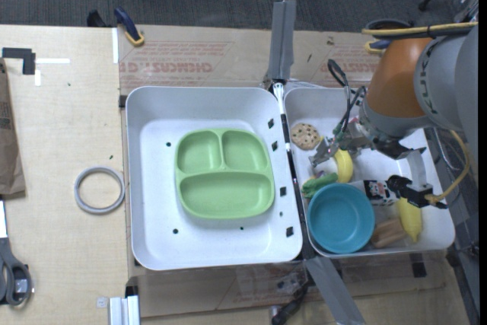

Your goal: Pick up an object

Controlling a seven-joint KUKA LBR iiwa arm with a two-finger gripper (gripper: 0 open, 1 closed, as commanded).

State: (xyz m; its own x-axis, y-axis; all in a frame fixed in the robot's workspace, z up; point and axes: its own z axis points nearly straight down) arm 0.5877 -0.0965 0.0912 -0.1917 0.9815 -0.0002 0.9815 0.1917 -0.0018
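My gripper hangs low in the right bin, its fingers around a small yellow object. Just left of it lies a round cookie. A green toy piece lies below the gripper, touching the rim of a blue bowl. A yellow banana and a small black-and-white item sit toward the bin's right side. A tan brown piece lies at the front right by the bowl.
The left bin holds a green divided plate. A tape ring lies on the bench to the left. The arm's orange band and grey body cover the right bin's far right corner.
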